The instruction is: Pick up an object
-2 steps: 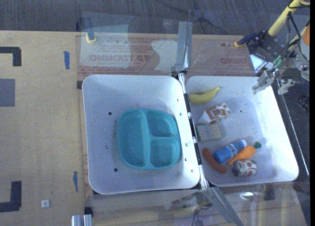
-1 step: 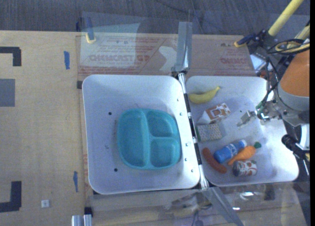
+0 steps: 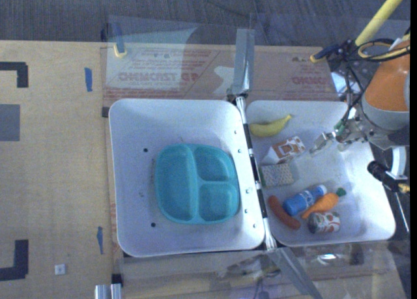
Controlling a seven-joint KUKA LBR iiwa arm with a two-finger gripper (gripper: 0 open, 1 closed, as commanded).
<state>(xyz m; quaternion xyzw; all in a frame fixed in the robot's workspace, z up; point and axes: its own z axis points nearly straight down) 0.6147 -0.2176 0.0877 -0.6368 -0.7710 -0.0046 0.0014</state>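
Going left to right: the wooden table (image 3: 52, 180) carries the shallow white left bin (image 3: 130, 122), where a teal plastic divided plate (image 3: 197, 184) is parked in the middle, and nothing there is being gone after. In the shallow white right bin (image 3: 365, 226) the pickable stuff is scattered: a yellow banana (image 3: 270, 125) up top, a small white-and-orange carton (image 3: 288, 149), a speckled grey block (image 3: 277, 174), a red sausage-shaped toy (image 3: 283, 212), a blue bottle with a white cap (image 3: 305, 200), an orange carrot (image 3: 323, 203) and a small printed can (image 3: 324, 223). The jaws (image 3: 330, 138) are seen at the bin's upper right, apparently spread a bit, with nothing pinched between them. So the approach step looks to be in hand, no grasp made yet. The carton lies just to the left of the jaws and slightly lower, apart from them; a short shift left and a descent would probably be needed before anything gets closed on.
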